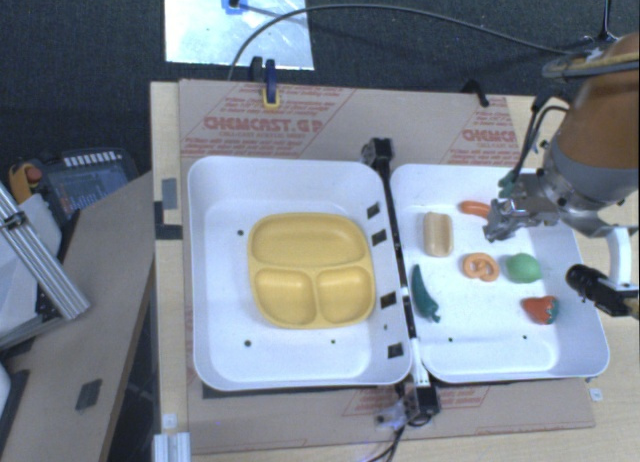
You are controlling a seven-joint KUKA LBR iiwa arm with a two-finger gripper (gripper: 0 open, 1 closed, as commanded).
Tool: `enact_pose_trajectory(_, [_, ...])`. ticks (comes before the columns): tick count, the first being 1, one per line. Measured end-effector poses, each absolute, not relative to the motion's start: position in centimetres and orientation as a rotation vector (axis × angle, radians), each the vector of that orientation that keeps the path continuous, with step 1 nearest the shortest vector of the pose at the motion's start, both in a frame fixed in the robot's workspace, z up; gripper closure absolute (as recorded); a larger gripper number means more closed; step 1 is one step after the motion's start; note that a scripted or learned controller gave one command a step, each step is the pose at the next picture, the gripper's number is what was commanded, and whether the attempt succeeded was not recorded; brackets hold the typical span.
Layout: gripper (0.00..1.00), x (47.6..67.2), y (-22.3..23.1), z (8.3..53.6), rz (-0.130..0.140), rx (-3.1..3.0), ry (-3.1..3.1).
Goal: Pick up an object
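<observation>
In the right bin [575, 350], the jaws [497, 226] hang above the orange ring [481, 267]; open or shut, I cannot tell. Best drop straight down, then squeeze gently.

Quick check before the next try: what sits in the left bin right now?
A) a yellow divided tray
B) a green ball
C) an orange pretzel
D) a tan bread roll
A: the yellow divided tray lies in the middle of the left bin, while the small food items lie in the right bin, where the hand hovers.
</observation>
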State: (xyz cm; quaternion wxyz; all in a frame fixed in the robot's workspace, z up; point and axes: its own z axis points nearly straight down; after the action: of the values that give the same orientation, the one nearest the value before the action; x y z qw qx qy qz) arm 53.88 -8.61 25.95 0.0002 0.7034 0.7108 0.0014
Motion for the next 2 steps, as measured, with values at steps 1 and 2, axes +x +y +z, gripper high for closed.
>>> enact_pose_trajectory(1, [1.0, 53.2, -3.0, 26.3, 0.004, 2.21, 2.233])
enact_pose_trajectory(2, [1.0, 51.9, 1.6, 24.5, 0.003, 2.212, 2.231])
